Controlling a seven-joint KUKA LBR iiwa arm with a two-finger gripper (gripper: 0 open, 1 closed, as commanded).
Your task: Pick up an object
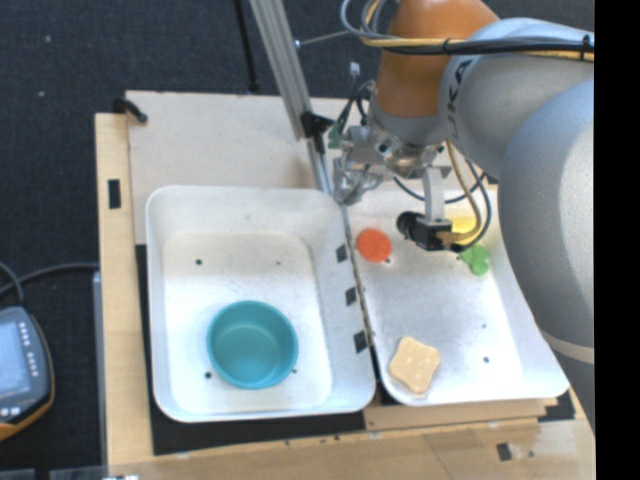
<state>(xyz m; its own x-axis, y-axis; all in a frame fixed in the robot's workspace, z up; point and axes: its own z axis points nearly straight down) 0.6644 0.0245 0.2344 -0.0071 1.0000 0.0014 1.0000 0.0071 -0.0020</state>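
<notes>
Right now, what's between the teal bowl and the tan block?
In the camera view, the teal bowl sits in the left bin, the tan block in the right. Between them lie bare bin floor and the two bins' adjoining rims.

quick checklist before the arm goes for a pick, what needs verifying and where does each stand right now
1. Targets in the right bin: orange round piece, tan block, green piece and yellow piece all lie in it. Ok.
2. Gripper over a target: it hangs near the divider between the bins, up from the orange round piece, not above it. Not ok.
3. Gripper carrying anything: cannot tell.
4. Yellow piece free to grasp: partly hidden behind a black part of the arm. Cannot tell.
5. Tan block free to grasp: lies apart from the rest near the front rim. Ok.
6. Teal bowl sits in the left bin, out of the way. Ok.
</notes>
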